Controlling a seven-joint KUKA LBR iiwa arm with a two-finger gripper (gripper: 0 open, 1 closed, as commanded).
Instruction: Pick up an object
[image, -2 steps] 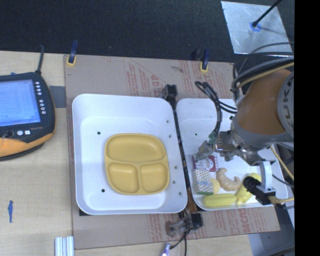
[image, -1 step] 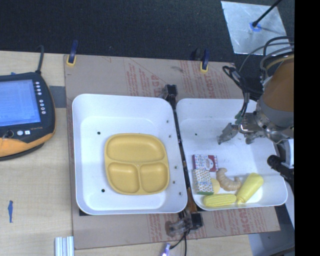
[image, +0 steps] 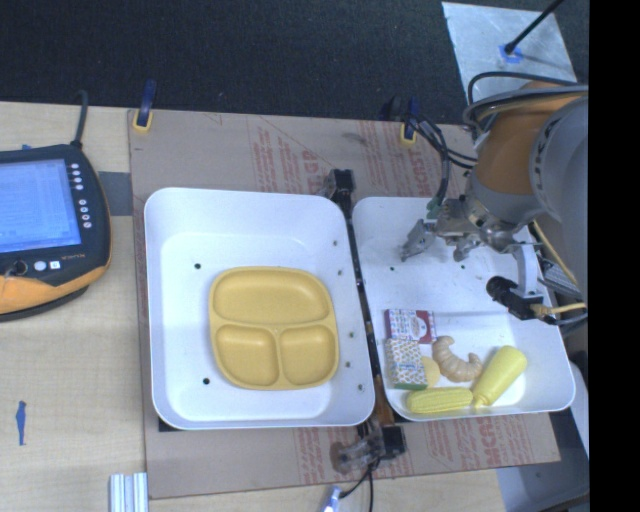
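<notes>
The one camera is looking down at a slant on two shallow white bins sitting side by side on a brown cardboard sheet (image: 250, 150). The left white bin (image: 175, 290) is holding a yellow plastic plate with three hollow sections (image: 272, 326), lying flat in the middle. The right white bin (image: 395, 225) is holding the small things, all crowded into its near end — a little red and white printed packet (image: 409, 325), a small green and white box (image: 405, 361) just below it, a pale curled piece like a toy shrimp (image: 456, 360), and two yellow toy corn cobs, one lying flat along the near wall (image: 440, 402) and one tilted up to the right (image: 499, 374). They are touching or nearly touching, most likely because they slid together into that end.

The grey arm with the orange band (image: 515, 145) is reaching in from the right, and its metal two-finger gripper (image: 440, 243) is hanging over the far, bare part of the right bin, well apart from the toys. Its two fingers are spreading wide apart and nothing is between them — it is holding nothing. Any of the toys could be the thing to pick up, and none looks lifted yet.

A black and orange handheld screen (image: 45, 225) is resting on the bench to the left, away from the bins.
</notes>
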